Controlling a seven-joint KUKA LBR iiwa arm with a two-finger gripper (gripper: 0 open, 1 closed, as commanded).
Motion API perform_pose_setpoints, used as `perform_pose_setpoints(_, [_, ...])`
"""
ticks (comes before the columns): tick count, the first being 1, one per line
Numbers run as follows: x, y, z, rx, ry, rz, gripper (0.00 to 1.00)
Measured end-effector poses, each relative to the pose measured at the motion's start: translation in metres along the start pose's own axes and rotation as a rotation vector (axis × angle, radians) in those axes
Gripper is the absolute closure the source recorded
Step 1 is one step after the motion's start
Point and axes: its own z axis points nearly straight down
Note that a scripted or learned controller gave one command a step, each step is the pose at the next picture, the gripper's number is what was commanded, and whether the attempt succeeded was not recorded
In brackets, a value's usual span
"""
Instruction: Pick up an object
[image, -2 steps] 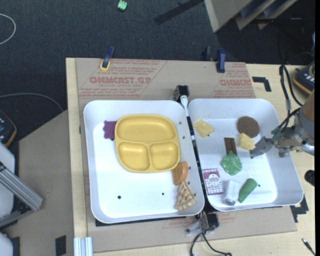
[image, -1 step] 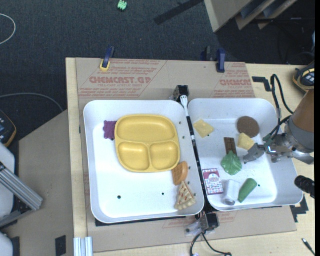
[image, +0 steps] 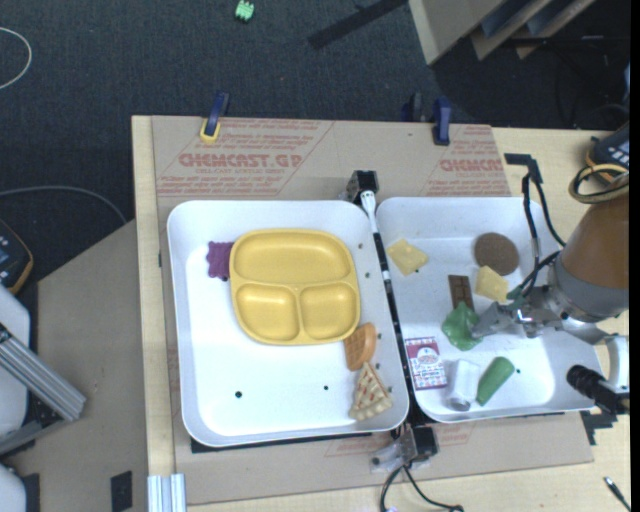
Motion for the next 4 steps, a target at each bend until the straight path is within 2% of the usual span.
perform_pose_setpoints(1, [0.000,0.001,0.008,-0.008,-0.002,-0.001,0.00])
perform_pose_setpoints(2, [0.000,0.002,-0.003,-0.012,-0.004,0.000,1.00])
perform_pose_setpoints(4, [0.002,0.013,-0.095,-0.014,-0.006,-0.003,1.00])
